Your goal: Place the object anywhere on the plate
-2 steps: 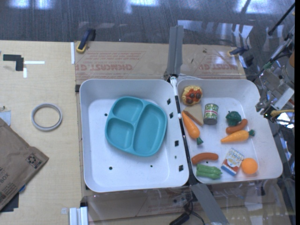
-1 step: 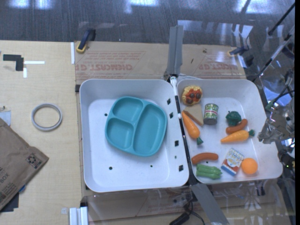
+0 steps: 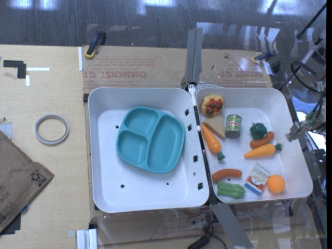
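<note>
On the tabletop [image 3: 52,82] two shallow white bins stand side by side. The left white bin [image 3: 104,191] holds one teal plastic plate with three compartments [image 3: 150,139], lying flat near the middle of the bin, with nothing on it.

The right white bin [image 3: 298,178] holds all the toy food. At its top left is a small pizza-like piece with red and yellow dots [image 3: 212,105]. Below it lies an orange carrot with a green end [image 3: 212,140], tilted, just beside a tan wedge-shaped piece [image 3: 216,128]. A small green-labelled can [image 3: 233,125] stands upright near the centre. To its right are a dark green broccoli [image 3: 258,130], a reddish sausage [image 3: 262,139] and a second orange carrot [image 3: 262,150]. Lower down are another red sausage [image 3: 226,175], a green pea pod [image 3: 231,190], a small white and red carton [image 3: 258,179] and a round orange fruit [image 3: 276,183].

A thin metal part, maybe the gripper [image 3: 298,130], shows at the right rim of this bin; I cannot tell how it stands.
</note>
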